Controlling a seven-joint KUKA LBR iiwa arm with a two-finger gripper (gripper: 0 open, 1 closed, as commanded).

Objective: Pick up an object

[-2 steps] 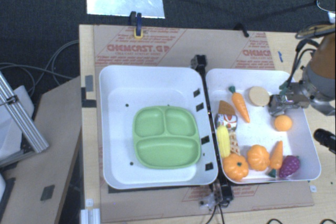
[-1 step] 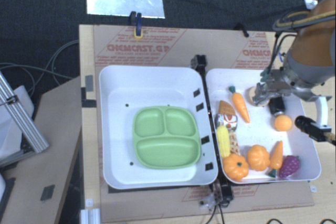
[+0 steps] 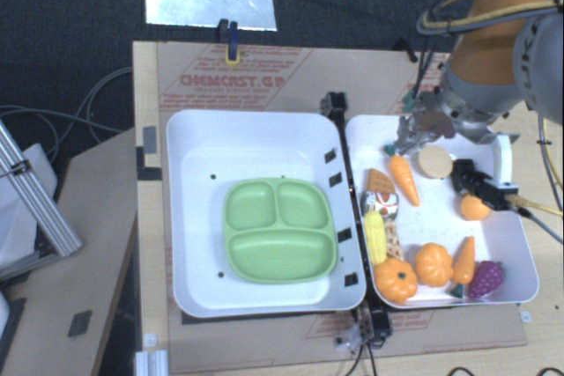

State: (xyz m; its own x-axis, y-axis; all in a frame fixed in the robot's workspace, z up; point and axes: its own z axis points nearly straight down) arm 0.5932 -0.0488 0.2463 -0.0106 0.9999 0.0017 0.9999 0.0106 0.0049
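Plainly, your gripper point(image 3: 412, 135) hung low in the right bin point(image 3: 436, 211), just above the toy carrot point(image 3: 404, 178), whether open or closed you couldn't tell, and it risked slipping off that tapered carrot or nudging the beige disc point(image 3: 434, 162) alongside.

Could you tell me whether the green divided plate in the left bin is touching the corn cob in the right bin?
Apart. The camera view shows the green divided plate and the corn cob in separate bins, with both bin walls between them.
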